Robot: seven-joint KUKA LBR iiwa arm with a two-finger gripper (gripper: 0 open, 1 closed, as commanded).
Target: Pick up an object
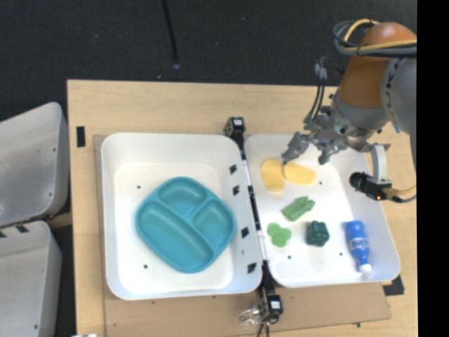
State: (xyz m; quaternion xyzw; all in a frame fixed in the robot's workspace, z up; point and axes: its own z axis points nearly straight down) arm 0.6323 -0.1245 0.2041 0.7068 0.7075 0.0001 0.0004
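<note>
The claw stands spread and grasps nothing, just above two yellow pieces, with green toys and a blue bottle below it.

You can't see the arm whole: the right edge cuts it off. The gripper covers the far rim of the right bin, and its fingertips blur together.
</note>
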